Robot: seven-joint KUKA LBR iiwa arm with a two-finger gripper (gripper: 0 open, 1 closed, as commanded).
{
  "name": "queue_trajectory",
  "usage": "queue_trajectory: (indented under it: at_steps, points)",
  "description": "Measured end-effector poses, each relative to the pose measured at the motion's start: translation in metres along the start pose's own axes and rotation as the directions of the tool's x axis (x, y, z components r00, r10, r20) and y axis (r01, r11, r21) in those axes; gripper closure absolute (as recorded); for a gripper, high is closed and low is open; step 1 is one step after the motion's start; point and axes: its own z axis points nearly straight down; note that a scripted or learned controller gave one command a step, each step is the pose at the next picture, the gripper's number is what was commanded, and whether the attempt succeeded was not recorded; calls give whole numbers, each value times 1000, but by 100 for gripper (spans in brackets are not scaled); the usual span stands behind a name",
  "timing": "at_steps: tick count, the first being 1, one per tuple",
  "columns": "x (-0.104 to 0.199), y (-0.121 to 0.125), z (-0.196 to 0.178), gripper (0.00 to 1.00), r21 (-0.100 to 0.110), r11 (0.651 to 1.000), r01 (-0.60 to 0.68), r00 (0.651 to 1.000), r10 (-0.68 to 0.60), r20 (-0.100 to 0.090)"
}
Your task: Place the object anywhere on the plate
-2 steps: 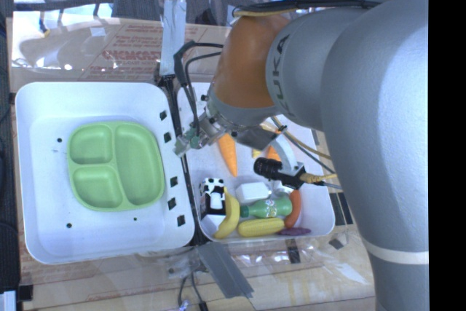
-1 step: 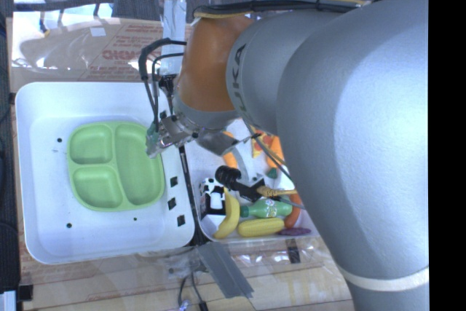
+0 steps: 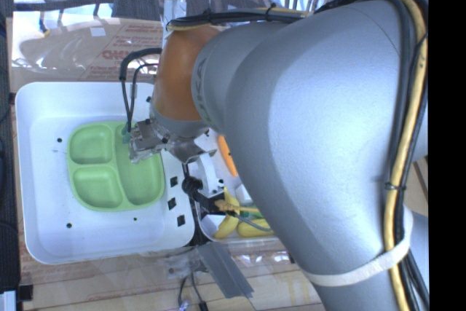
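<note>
green plate (image 3: 95, 182) flat in left bin (image 3: 36, 156), long compartment seemingly lengthwise up the view; hand (image 3: 142, 144) over it, grip untellable

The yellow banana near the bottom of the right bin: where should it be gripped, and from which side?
Probably across the middle of the banana, coming straight down from above. It lies flat and long in the right bin, so its narrow width suits a pinch. The arm hides the rest, so this is uncertain.

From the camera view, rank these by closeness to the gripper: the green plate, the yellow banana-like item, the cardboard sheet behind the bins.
1. Green plate, directly beneath the gripper, in the left bin.
2. Yellow banana-like item, lower right, beneath the arm.
3. Cardboard sheet, beyond the bins, top left.
</note>
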Motion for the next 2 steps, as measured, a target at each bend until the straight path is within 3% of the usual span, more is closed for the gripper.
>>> queue_trajectory:
  at_steps: [1, 2]
  points:
    - [-10, -54, -48, 100, -4, 973, 230, 973, -230, 2]
    - [-10, -55, -47, 0, -4, 973, 230, 973, -230, 1]
